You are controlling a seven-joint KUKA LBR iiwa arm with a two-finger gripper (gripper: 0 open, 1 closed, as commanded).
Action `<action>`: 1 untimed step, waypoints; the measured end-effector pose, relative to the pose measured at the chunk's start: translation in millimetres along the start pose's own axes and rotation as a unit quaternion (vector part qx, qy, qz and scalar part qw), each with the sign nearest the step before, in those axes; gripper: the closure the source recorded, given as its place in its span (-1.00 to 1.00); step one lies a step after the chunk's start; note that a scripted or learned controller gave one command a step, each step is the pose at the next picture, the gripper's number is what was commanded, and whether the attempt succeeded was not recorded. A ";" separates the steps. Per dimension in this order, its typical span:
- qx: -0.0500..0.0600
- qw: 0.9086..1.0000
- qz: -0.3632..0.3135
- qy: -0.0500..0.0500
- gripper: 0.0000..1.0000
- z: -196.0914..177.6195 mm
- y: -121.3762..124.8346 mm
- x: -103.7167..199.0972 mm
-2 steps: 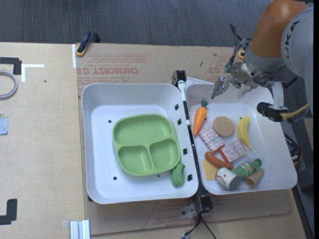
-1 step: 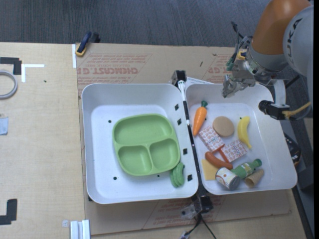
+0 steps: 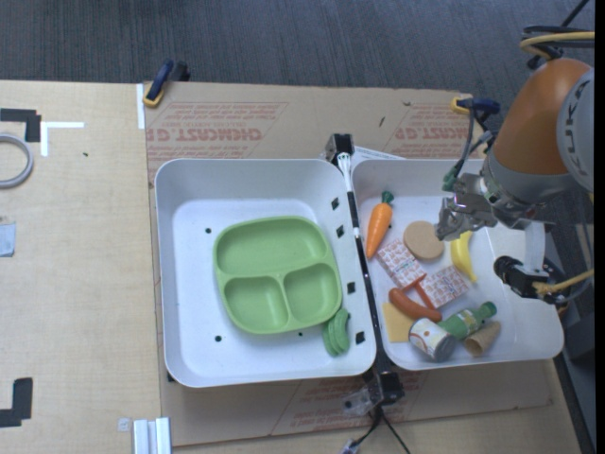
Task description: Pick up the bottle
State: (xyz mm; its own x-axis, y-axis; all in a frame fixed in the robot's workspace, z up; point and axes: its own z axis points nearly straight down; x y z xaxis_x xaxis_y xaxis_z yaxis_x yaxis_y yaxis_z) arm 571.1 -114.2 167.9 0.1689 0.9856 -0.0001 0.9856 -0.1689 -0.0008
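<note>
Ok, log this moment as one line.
gripper: above right bin, near yellow banana | green plastic bottle: lying in bin, not held

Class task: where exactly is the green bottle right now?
The green plastic bottle lies in the right white bin, near its front edge, between a can and a cone.

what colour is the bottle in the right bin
Green, with a pale label, lying near the front of the bin; the bottle shows in the camera view.

A green divided plate [image 3: 278, 274] lies in the left bin [image 3: 180, 253]. The right bin [image 3: 529, 343] holds a carrot [image 3: 378, 223], a banana [image 3: 461, 256], a can [image 3: 430, 340] and other toy food.
</note>
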 end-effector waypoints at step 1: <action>-0.001 1.000 -0.013 -0.001 1.00 -73.3 -65.1 -112.8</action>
